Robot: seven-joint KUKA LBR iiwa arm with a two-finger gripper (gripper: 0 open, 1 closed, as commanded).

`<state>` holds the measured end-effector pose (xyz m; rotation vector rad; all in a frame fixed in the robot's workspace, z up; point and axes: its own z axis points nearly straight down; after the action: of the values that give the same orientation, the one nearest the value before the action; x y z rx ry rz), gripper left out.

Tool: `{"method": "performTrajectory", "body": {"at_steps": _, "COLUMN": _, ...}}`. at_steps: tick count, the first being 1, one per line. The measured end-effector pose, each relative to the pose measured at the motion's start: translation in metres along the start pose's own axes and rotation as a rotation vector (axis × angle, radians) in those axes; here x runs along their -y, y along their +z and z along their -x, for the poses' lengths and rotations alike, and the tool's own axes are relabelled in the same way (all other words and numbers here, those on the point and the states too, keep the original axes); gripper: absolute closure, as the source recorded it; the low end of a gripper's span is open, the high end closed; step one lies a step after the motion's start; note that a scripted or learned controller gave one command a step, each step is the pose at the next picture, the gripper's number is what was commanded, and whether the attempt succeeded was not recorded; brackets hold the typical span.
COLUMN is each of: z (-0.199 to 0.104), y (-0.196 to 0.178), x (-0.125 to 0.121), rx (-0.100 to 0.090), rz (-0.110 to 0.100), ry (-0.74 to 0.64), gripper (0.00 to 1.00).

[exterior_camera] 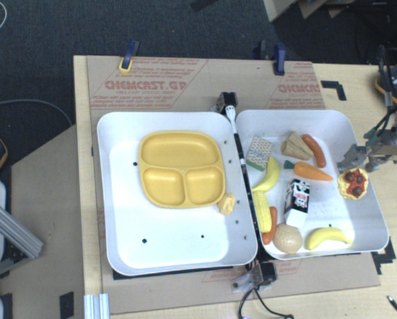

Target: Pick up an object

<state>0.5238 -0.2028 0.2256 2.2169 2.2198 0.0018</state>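
The right bin (368,208) holds several toy foods: a carrot (311,172), a sausage (314,150), a bread wedge (295,146), a green-white sponge-like block (259,153), two bananas (270,176) (328,237), a corn cob (261,208), a black-and-white carton (297,201), a beige ball (287,238) and a red-and-yellow tart (353,183). My gripper (361,158) hangs over the bin's right side, just above the tart and right of the carrot's tip. Nothing is seen held in it.
The left bin (119,231) holds a yellow divided plate (182,168) and a small pale yellow piece (226,205) by its right wall. A black divider rail (238,158) runs between the bins. Clamps sit on the board's far edge.
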Motion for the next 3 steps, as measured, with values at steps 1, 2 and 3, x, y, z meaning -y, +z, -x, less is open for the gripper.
{"method": "performTrajectory", "body": {"at_steps": 1, "z": -0.054, "y": 0.006, "x": -0.018, "rx": -0.004, "rz": -0.004, "ry": -0.005, "gripper": 1.0}}
{"method": "performTrajectory", "body": {"at_steps": 2, "z": -0.104, "y": -0.004, "x": -0.041, "rx": -0.002, "rz": 0.0, "ry": -0.005, "gripper": 1.0}}
{"method": "performTrajectory", "body": {"at_steps": 3, "z": -0.156, "y": 0.006, "x": -0.067, "rx": -0.003, "rz": -0.001, "ry": -0.005, "gripper": 1.0}}
